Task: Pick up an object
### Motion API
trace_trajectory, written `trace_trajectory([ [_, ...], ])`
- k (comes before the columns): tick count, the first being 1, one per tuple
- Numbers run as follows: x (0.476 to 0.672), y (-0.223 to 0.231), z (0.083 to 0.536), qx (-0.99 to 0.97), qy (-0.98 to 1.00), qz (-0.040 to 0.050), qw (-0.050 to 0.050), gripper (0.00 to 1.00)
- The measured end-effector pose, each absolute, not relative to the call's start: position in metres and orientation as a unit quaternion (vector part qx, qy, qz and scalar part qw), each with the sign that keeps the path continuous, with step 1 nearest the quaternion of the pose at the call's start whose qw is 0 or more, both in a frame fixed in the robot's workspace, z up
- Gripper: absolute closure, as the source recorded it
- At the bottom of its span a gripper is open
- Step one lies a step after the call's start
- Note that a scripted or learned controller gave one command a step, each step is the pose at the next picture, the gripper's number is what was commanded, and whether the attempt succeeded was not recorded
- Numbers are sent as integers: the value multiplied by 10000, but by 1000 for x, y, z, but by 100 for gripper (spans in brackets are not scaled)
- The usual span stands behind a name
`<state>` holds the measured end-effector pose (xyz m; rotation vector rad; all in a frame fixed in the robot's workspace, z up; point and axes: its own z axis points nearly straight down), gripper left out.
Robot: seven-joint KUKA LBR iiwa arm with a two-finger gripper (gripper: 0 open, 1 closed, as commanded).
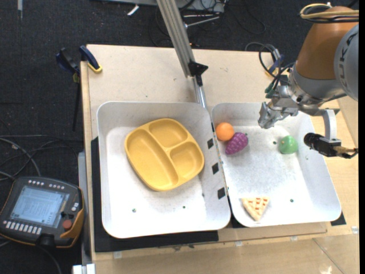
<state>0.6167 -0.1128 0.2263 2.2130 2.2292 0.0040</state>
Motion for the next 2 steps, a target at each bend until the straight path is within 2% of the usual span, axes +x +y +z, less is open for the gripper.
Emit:
trace_trajectory([
  [1, 615, -58, 237, 7040, 7102, 12, -3, 100],
  [2, 630, -7, 237, 7041, 7101, 12, 1, 100],
])
